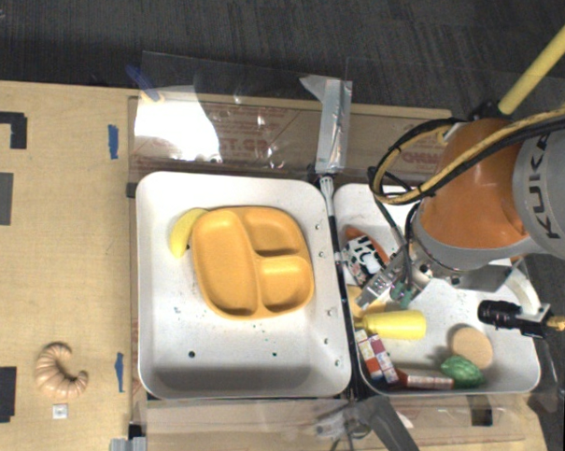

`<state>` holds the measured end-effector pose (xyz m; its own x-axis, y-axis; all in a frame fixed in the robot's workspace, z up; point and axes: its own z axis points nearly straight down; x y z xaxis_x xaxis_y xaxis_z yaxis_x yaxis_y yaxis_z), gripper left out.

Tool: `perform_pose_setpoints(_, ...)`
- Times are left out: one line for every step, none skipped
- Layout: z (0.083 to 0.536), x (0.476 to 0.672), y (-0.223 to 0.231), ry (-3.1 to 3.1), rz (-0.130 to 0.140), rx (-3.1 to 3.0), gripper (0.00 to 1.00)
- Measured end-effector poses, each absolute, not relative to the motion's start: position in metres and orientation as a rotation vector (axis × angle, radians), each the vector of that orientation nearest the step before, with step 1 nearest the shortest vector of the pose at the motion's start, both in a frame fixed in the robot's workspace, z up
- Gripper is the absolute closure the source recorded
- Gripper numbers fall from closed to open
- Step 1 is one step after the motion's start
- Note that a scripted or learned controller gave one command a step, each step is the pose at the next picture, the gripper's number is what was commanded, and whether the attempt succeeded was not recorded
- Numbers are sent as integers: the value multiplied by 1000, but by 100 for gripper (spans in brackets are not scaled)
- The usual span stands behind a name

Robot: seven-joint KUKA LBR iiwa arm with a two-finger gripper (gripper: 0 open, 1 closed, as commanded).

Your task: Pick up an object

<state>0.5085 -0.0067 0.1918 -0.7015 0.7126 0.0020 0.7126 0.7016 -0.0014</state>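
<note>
We see the gripper [385,284] just above the yellow cylinder [396,324], which lies crosswise in the right bin [528,371]; whether its grip is released, we cannot tell.

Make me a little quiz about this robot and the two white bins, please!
1. True or false: the orange divided plate lies in the left bin.
2. Which thing lies outside both bins, on the bench? A) the croissant-shaped toy B) the yellow cylinder C) the green toy
3. Fill in: the gripper reaches into the ____ bin.

Key: 1 true; 2 A; 3 right
</note>
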Motion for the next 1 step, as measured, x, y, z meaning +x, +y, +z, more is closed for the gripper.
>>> perform_pose_setpoints(184,508,63,-2792,-1,-1438,100)
